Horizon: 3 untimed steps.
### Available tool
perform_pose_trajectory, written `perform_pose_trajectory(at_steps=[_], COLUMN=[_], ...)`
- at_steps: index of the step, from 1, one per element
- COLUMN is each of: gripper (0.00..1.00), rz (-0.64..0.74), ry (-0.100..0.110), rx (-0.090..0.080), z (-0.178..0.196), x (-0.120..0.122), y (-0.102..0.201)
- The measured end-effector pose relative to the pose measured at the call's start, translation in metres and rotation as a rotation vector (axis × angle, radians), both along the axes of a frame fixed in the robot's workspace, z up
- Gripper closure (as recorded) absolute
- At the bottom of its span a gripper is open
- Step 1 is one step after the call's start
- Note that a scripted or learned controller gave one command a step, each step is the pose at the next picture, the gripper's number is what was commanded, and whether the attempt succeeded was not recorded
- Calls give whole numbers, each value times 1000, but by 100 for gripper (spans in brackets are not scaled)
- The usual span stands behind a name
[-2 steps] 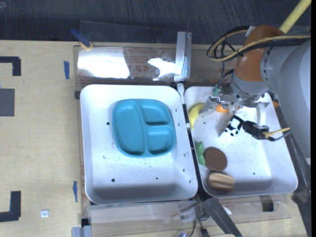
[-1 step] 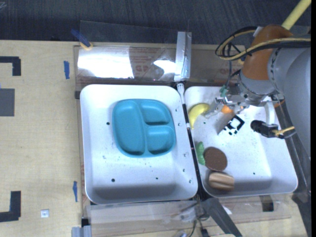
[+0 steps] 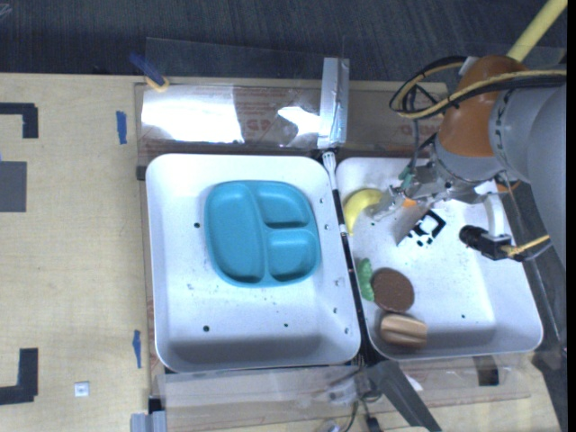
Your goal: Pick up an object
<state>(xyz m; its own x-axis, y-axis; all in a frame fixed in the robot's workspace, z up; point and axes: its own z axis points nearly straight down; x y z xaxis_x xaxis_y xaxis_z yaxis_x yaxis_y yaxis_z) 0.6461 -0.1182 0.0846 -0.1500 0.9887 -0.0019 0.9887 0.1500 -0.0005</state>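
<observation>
This is a robotics lab or test cell. A plywood table (image 3: 63, 268) carries black corner markers (image 3: 25, 120) and blue tape tabs (image 3: 121, 126), and two shallow white bins (image 3: 171, 313) are fixed side by side on it. A grey industrial arm (image 3: 526, 124) with an orange band and looped cables (image 3: 432, 88) reaches in, a black-and-white fiducial tag (image 3: 427, 228) sits near its wrist, and dark carpet (image 3: 270, 7) lies beyond.

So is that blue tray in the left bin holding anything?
Empty. The blue tray lies flat in the left bin, and all its compartments show bare blue.
</observation>
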Motion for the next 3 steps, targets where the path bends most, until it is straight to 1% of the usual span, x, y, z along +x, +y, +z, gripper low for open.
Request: perform_pose_trajectory(at_steps=[1, 2, 3], gripper=[0, 0, 100], rz=[13, 165, 165], ry=[-4, 0, -1], rx=[1, 2, 1], z=[1, 19, 26], x=[-35, 6, 8], y=[-18, -92, -92])
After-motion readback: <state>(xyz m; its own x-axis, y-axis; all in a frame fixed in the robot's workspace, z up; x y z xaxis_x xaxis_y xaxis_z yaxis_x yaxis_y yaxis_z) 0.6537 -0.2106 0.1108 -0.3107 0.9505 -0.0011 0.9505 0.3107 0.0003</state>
